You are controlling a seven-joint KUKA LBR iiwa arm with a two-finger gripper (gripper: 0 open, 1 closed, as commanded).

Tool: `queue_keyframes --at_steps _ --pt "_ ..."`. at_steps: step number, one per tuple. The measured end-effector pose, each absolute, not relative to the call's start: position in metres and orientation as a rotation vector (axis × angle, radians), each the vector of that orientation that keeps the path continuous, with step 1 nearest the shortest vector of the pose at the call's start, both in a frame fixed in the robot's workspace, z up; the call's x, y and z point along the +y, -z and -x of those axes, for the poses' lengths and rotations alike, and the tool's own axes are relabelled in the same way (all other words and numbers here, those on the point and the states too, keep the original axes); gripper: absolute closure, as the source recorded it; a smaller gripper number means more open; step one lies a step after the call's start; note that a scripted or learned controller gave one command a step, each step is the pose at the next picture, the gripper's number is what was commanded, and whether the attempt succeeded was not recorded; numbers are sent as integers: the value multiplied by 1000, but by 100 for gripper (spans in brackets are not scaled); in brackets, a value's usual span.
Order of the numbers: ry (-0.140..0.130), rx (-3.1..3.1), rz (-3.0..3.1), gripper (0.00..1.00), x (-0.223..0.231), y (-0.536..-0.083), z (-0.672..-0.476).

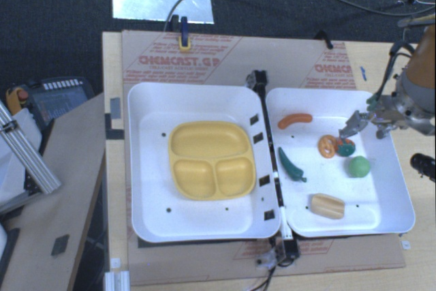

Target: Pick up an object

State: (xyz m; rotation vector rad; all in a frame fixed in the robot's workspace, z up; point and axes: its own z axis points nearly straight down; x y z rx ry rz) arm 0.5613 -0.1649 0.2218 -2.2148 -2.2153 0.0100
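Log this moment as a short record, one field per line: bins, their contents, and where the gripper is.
left bin: holds a yellow compartment tray
right bin: holds five small items
orange hot dog: near the far wall
pretzel: mid bin, touching a small teal piece
green ball: right of centre
dark green pepper: by the divider side
bread roll: near edge
gripper: over the right bin, just above the pretzel and teal piece
held object: none seen between the fingers
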Motion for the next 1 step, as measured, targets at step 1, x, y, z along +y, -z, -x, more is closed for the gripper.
queue_keyframes --at_steps 1 --pt "1 -2226 2219 0 -164 -229 -564"
